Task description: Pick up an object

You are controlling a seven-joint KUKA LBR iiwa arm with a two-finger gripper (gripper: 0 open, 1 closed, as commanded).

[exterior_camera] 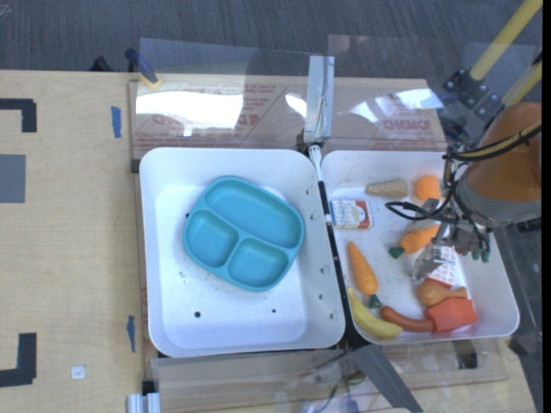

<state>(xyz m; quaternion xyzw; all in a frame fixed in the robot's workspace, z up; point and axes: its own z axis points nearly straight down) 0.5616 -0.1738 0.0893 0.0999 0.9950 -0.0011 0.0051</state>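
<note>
The right bin holds several toy foods. A carrot lies at its left, and a small carrot lies in the middle. A banana and a red sausage lie along the front, beside a red block. At the back are a white and red carton, a beige bread piece and an orange. My gripper is down in this bin, just right of the small carrot and over a white and red packet. An orange-brown lump sits just in front of it.
The left bin holds a blue divided plate. A metal divider stands behind the gap between the bins, with clear panels at the back. The arm's orange band hangs over the right bin's far right corner.
</note>
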